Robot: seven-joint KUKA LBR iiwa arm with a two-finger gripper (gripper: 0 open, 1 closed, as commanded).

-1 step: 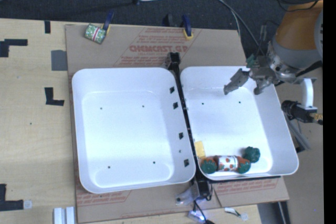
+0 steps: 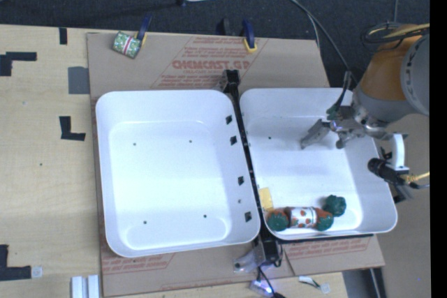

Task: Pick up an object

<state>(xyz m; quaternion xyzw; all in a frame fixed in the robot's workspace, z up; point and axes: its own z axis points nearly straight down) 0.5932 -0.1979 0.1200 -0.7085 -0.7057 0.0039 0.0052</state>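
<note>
Overhead, the fingers [image 2: 323,135] hang spread apart above the right bin [image 2: 293,164], holding nothing.

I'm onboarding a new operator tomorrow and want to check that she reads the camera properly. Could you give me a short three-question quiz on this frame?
1. True or false: the pincer is over the left bin.
2. Where in the right bin do the small objects lie?
A. along the far edge
B. in the centre
C. along the near edge
3. Fill in: the small green patterned item outside the bins lies on the ______ sheet.

Key
1. False: it is over the right bin.
2. C
3. cardboard
</note>
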